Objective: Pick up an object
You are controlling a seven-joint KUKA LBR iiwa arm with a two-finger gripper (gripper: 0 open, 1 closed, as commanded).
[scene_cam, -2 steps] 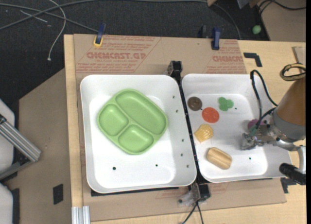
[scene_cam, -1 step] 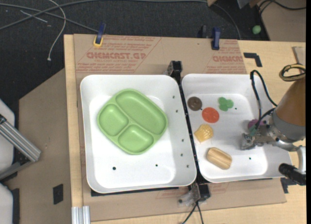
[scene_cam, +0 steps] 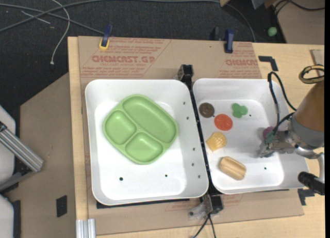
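The right bin (scene_cam: 242, 90) holds several small toy foods. A brown round piece (scene_cam: 207, 110) lies at its back left. Beside it are a red round piece (scene_cam: 223, 122) and a green leafy piece (scene_cam: 239, 110). A yellow ridged piece (scene_cam: 216, 140) and a tan bread-like roll (scene_cam: 232, 168) lie nearer the front. My gripper (scene_cam: 268, 148) is low inside the right side of this bin, to the right of the roll. A small purple thing (scene_cam: 268, 132) shows just behind the gripper; whether it is held I cannot tell.
The left bin (scene_cam: 103, 180) carries a green divided plate (scene_cam: 140, 128). A black divider with a clamp (scene_cam: 185, 72) runs between the bins. Cables (scene_cam: 278, 102) hang along the arm at the right. Cardboard (scene_cam: 129, 56) lines the bench behind the bins.
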